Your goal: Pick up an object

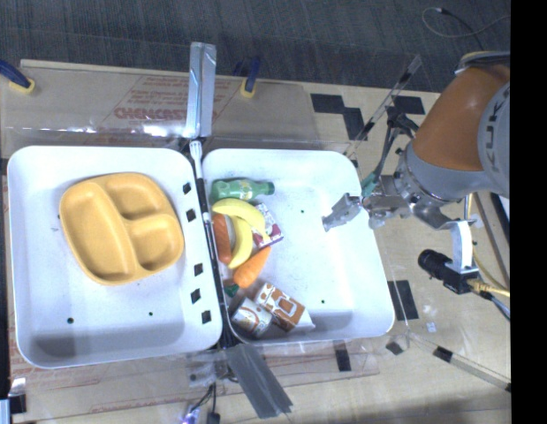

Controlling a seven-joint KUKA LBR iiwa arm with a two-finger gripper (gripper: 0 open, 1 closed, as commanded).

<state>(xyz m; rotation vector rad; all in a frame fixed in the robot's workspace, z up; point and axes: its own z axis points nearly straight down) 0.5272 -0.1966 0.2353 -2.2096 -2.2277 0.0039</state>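
On the counter [432, 343] two white bins stand side by side, and the things to pick, a banana [240, 228], a carrot [248, 270], a green bottle [241, 188] and a brown carton [280, 307], lie crowded against the left wall of the right bin [344, 272]. Because they touch and overlap each other, the claw [340, 212] can easily slip on the curved banana or catch two things at once. It hangs over the bare right part of this bin, well apart from the pile and holding nothing, and I cannot tell how wide it stands.

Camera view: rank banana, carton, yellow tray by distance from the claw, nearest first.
From the claw over the right bin's right side:
1. Banana, at that bin's left edge.
2. Carton, that bin's bottom; close to the banana's distance.
3. Yellow tray, left bin.
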